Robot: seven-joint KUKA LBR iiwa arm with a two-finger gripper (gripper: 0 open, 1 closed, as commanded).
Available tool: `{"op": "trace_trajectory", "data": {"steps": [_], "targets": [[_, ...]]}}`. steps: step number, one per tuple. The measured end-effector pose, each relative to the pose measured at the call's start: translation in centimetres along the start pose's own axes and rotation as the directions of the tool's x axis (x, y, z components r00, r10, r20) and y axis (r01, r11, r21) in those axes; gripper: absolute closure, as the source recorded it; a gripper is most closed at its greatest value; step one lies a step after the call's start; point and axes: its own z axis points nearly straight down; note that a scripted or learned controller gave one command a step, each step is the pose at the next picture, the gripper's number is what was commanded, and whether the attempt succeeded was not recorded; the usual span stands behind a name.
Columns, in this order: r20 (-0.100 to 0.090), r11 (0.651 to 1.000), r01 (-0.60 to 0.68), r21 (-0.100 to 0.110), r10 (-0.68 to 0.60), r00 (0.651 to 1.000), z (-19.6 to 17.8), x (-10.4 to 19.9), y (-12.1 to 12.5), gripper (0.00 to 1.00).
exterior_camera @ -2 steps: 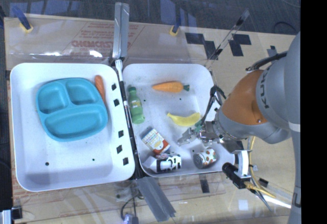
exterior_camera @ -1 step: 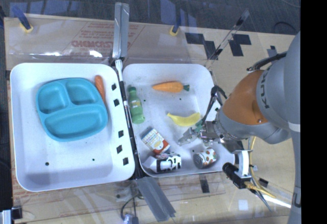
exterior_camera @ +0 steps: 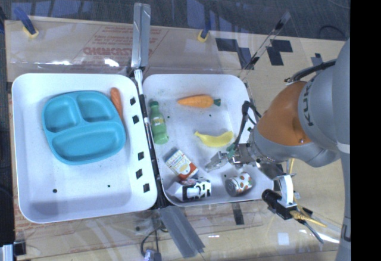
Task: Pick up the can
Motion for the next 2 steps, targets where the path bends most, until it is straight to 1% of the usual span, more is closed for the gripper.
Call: {"op": "trace_trajectory", "data": {"steps": [1, 2], "targets": [[0.000, 0.941, 0.339, 0.001, -0.339, 0.941, 0.0, -0.5, 0.0, 0.00], [0.005, 0.882, 0.471, -0.002, -0.471, 0.882, -0.1, -0.7, 2.6, 0.00]]}}
